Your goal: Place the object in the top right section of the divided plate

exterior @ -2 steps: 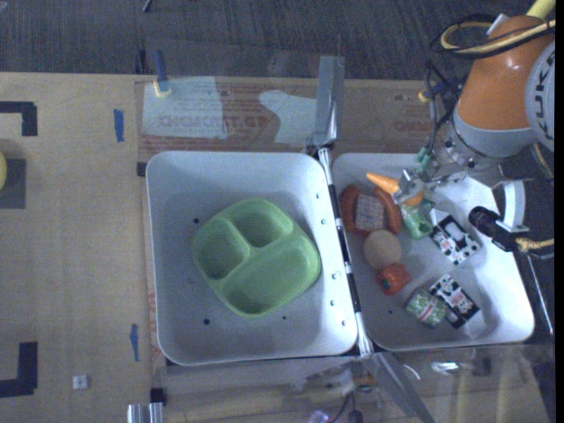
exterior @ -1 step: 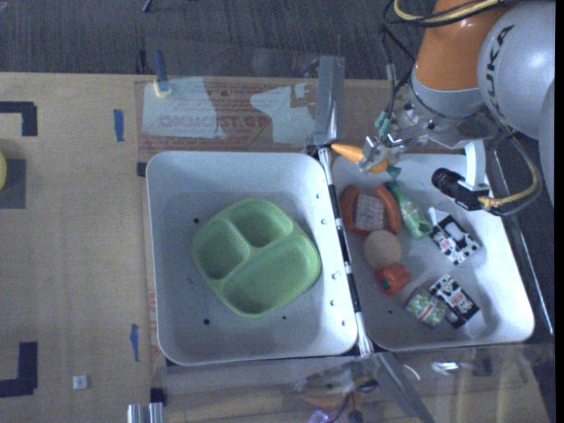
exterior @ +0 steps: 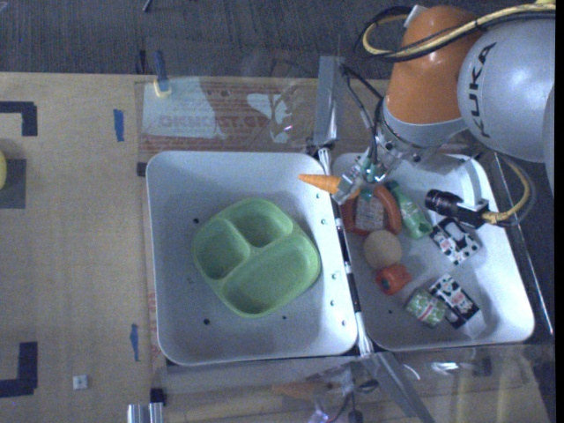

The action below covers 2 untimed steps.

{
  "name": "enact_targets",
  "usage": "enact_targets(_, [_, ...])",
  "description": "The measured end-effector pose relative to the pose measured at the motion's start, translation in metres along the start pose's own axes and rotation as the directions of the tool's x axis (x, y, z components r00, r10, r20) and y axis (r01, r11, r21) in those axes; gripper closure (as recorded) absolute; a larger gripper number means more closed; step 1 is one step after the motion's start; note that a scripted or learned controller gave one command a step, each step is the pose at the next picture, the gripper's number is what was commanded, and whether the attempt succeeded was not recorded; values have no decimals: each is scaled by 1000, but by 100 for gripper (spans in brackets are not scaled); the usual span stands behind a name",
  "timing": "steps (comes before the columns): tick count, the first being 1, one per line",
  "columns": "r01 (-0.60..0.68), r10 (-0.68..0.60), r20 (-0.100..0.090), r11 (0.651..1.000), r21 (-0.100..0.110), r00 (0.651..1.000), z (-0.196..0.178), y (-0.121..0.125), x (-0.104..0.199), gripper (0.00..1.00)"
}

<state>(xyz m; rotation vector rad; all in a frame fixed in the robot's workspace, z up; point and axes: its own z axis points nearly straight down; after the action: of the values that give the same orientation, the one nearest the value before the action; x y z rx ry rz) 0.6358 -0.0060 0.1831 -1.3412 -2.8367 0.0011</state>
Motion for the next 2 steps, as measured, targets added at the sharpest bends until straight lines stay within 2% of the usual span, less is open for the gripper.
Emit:
enact_targets(1, [89, -89, 3, 996, -2, 996, 0, 44, 48, 100])
enact_targets(2, [88, -88, 1, 996, 0, 996, 0, 5, 11, 100])
